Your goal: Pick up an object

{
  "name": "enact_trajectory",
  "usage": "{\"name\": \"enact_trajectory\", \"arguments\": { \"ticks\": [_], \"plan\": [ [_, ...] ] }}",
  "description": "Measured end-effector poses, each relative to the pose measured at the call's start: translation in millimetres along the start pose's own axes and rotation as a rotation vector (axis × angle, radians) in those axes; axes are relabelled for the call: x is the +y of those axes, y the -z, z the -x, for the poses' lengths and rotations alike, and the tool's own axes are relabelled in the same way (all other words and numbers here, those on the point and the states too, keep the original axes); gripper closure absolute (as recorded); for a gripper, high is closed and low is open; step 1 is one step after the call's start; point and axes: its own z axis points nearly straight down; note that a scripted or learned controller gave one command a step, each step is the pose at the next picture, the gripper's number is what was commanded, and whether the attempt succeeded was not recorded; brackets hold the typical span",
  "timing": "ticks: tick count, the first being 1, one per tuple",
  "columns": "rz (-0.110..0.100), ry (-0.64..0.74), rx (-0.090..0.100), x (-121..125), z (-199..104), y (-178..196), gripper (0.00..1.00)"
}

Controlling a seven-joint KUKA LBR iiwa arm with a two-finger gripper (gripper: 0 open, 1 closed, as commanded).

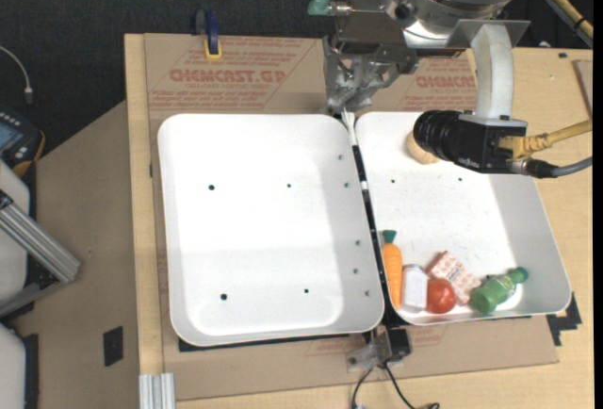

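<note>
My gripper (347,96) hangs above the far end of the seam between the two bins, its fingers pointing down with nothing visible between them. Several objects lie at the near edge of the right bin (490,209): an orange carrot (392,264), a white block (414,287), a red tomato-like object (440,296), a red-and-white patterned packet (453,269) and a green bottle (496,291). A tan rounded object (420,147) sits at the far side of the right bin, partly hidden behind a black cylinder on the arm.
The left bin (264,219) lies beside the right one on a cardboard sheet (245,68). A black camera cylinder (464,141) with a cable juts from the arm over the right bin. A blue-and-yellow clamp (211,32) stands at the cardboard's far edge.
</note>
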Motion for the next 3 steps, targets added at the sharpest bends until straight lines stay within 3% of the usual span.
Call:
{"name": "enact_trajectory", "arguments": {
  "ticks": [1, 2, 3],
  "plan": [
    [-0.003, -0.004, -0.002, 0.6, -42.9, -5.4, 1.0],
    [0.001, -0.007, -0.001, 1.3, -41.0, 6.1, 1.0],
    [-0.013, -0.016, -0.007, -0.2, 9.7, -46.1, 1.0]
  ]
}}
